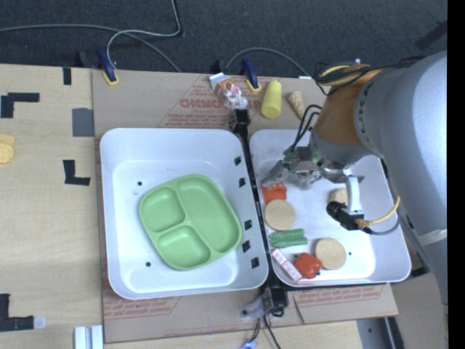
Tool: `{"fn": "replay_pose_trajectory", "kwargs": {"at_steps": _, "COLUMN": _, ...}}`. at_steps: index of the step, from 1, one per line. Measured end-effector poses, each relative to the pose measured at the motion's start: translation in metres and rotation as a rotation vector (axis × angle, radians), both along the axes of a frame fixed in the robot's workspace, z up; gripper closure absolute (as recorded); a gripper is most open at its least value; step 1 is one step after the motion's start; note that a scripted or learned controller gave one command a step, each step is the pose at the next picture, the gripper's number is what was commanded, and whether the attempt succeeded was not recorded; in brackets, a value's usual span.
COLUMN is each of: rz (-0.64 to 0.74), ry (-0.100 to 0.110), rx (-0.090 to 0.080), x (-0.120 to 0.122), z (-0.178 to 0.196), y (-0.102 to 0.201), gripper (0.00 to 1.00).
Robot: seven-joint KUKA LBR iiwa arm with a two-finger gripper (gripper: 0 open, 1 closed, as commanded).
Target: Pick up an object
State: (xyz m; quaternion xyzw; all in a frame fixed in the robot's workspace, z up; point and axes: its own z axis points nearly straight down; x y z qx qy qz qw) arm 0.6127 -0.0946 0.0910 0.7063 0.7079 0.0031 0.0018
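- Looming at the right of the frame, the grey arm point(418, 129) with its orange band point(341, 118) reaches down into the right bin point(385, 264), and the gripper point(294, 169) sits low near that bin's upper left corner, just above an orange piece point(274, 193).
- Whether the gripper is apart or together, I cannot tell from this angle; nothing is visibly held.
- Right bin count: two tan round discs, one point(280, 214) at centre left and one point(330, 252) lower down, plus one green piece point(287, 238) between them, one red piece point(308, 265) and one red-and-white packet point(285, 264) hugging the lower left wall.
- A small tan piece point(338, 195) sits near the gripper's black cable fitting point(343, 214).
- Open floor shows along the lower right of that bin.
- Left bin point(120, 151) carries one green divided tray point(189, 220) with three compartments, tilted on the diagonal, with bare white floor all round it.
- Beyond the bins' top edge on brown cardboard point(182, 104): one yellow cylinder point(271, 99), one small carton point(227, 89), one tan piece point(296, 103) and two blue clamps point(109, 69).
- Cables trail over dark carpet point(290, 13) across the top of the frame.
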Motion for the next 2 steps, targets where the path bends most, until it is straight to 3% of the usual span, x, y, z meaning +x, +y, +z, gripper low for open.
{"fn": "replay_pose_trajectory", "kwargs": {"at_steps": 1, "rz": -0.001, "ry": -0.015, "rx": -0.002, "x": -0.008, "z": 0.0013, "y": -0.002, "gripper": 0.0}}
{"fn": "replay_pose_trajectory", "kwargs": {"at_steps": 2, "rz": 0.0, "ry": -0.015, "rx": -0.001, "x": -0.0137, "z": 0.0014, "y": -0.0074, "gripper": 0.0}}
